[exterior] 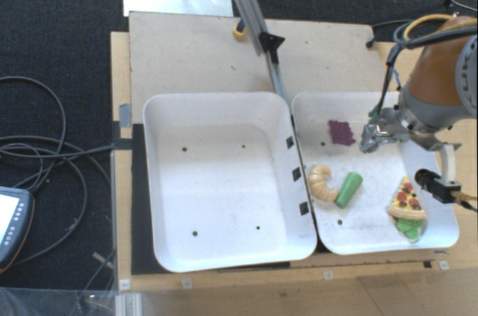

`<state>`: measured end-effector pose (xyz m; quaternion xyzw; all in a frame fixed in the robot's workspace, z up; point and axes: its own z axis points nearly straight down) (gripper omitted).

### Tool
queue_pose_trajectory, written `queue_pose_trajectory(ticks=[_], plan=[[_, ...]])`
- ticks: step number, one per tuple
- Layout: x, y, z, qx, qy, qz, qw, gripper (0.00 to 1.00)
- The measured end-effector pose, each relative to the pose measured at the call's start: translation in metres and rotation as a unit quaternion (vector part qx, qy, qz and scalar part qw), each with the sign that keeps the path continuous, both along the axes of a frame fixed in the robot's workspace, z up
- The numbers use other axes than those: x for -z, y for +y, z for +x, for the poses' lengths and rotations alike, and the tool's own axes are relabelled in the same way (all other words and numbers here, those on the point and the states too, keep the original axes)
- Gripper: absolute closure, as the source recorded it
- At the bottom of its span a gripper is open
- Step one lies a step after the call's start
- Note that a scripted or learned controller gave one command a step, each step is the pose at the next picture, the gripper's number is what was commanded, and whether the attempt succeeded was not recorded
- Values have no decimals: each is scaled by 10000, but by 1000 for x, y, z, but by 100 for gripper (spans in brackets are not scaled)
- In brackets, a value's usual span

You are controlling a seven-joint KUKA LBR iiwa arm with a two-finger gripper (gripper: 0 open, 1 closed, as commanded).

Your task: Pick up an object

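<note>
Lowering onto one toy cleanly is the job now, judging by how the pincer (pixel 371 140) hangs over the right bin (pixel 448 236) with nothing visibly between its tips. Whether those tips are spread or closed cannot be told from this slanted look; the metal end is small and partly lost under the wrist.

Nearest target is the purple piece (pixel 340 132), lying just beside the pincer on its far side from the arm, close to the bin's back wall. To take it well, the pincer should centre over it before descending, since the piece looks flat and low and would probably give little to bite on unless the tips reach the bin floor on either side. It is dark violet, lumpy in outline, roughly like a small bunch of grapes.

Other choices lie nearer the front of the bin than the pincer. A green cylinder (pixel 348 189) rests tilted, touching or almost touching a tan croissant-like toy (pixel 322 182) beside the divider; gripping the cylinder across its narrow width seems the easier hold, though the neighbour may get nudged. A pizza slice (pixel 406 200) with red dots sits toward the arm's side, lying over something green (pixel 408 227) at the bin's front corner.

The left bin (pixel 160 113) sits well apart across the divider on the worktop (pixel 187 53).
</note>
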<state>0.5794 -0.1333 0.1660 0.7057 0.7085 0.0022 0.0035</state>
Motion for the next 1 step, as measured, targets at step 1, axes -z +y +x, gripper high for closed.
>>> queue_pose_trajectory(ticks=[1], plan=[[-44,1,-1,-4,7,2,10000,100]])
